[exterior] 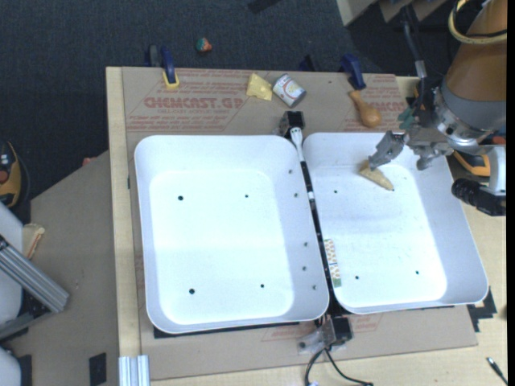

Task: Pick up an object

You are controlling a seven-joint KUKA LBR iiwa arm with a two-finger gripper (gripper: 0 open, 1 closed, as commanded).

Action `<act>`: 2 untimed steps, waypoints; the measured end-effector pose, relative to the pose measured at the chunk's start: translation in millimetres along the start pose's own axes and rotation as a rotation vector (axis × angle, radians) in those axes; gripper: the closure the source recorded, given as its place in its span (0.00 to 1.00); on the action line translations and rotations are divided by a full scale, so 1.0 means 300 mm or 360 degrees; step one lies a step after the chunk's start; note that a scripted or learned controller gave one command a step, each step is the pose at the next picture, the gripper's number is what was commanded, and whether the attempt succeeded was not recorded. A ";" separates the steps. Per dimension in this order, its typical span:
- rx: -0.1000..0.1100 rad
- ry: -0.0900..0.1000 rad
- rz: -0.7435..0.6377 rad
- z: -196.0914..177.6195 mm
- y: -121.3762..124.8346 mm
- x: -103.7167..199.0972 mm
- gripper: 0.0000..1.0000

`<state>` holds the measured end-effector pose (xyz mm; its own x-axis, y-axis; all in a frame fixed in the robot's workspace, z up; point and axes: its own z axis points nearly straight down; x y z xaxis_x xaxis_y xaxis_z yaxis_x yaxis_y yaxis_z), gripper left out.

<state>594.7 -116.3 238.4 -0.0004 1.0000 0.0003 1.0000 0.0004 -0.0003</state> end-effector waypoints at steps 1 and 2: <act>-0.0028 0.0005 -0.0021 -0.408 0.047 0.371 0.00; -0.0010 -0.0002 -0.0002 -0.416 0.041 0.345 1.00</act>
<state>607.2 -12.8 363.3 -0.0016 1.0000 -0.0008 1.0000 0.0016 0.0058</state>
